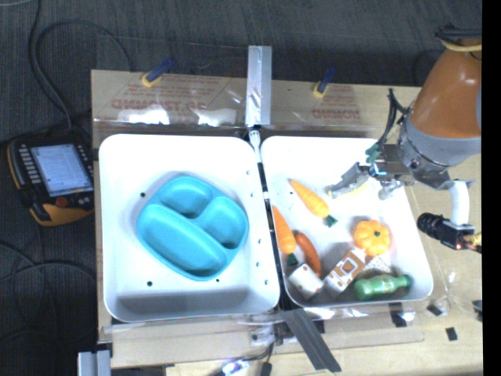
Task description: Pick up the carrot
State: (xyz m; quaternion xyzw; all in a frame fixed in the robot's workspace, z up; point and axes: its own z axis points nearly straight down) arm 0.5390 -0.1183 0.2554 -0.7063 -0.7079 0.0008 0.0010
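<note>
A yellow-orange carrot with a green stem end lies in the middle of the right bin, pointing toward the back left. Two more carrots sit by the bin's left wall: a slim orange carrot and a darker carrot. My gripper hangs over the back right part of the bin, to the right of the yellow-orange carrot and apart from it. Its fingers are spread open with nothing between them.
An orange pumpkin, a green bottle, a small carton and a white item crowd the right bin's front. The left bin holds a blue divided plate. A pendant lies at the far left.
</note>
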